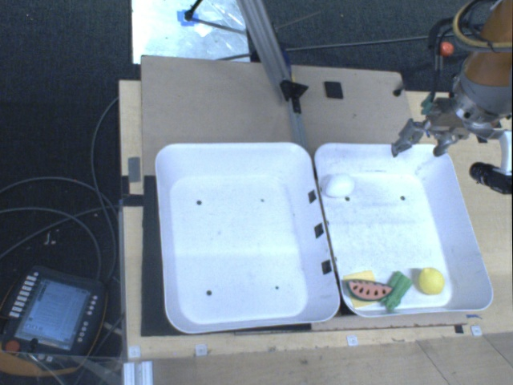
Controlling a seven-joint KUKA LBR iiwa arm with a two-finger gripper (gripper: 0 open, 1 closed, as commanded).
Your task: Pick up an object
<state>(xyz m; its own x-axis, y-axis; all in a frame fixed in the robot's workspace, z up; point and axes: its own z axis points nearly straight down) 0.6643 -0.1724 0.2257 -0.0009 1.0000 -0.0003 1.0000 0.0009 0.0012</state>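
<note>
The arm runs off the right edge, so only its wrist and orange band are in frame. The gripper hangs over the right bin's far rim, fingers spread and nothing between them, though their tips are too small to read closely. The watermelon slice has a pale yellow piece tucked behind it, mostly covered; what it is, hard to say. The green piece leans against the slice, shape unclear. The white lump near the divider blends into the bin, outline soft. Bottom left, the handheld screen is too blurred to read.
</note>
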